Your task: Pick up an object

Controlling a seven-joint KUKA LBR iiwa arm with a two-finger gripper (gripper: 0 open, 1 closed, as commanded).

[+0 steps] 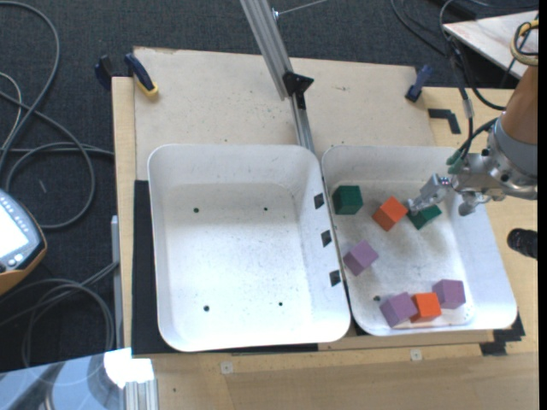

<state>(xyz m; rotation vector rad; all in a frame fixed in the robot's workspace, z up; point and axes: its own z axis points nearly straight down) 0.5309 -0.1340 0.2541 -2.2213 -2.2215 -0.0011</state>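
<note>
Camera view, looking down at a slant on the bench (pixel 222 101) with two white bins side by side: left bin (pixel 171 229) and right bin (pixel 487 254).

Reaching in from the right with the arm (pixel 517 139), and lowered into the upper part of the right bin. Probably so placed because all the blocks lie in this bin, so the picking must be done there.

Gripper (pixel 430 202) low over the bin floor, directly at a dark green block (pixel 425 218), which looks tilted and touching or nearly touching the gripper tip. Cannot tell if the gripper is wide or narrow, and cannot tell if the block is really held or only pushed; too small and partly covered to judge.

Just left of it, an orange block (pixel 390 213), very near, perhaps touching. Could be disturbed if lifting is done carelessly.

Counted in the right bin, seven blocks in all:
- Green, two: the one at the gripper, and a green cube (pixel 347 199) near the bin's upper left corner.
- Orange, two: the one beside the gripper, and a second orange block (pixel 426 306) at the near edge.
- Purple, three: a lone purple block (pixel 361 257) in the middle, a purple block (pixel 397 309) and another purple block (pixel 449 293) pressed on each side of the second orange one.

Judged as the grasp step, not yet a clear lift.
</note>
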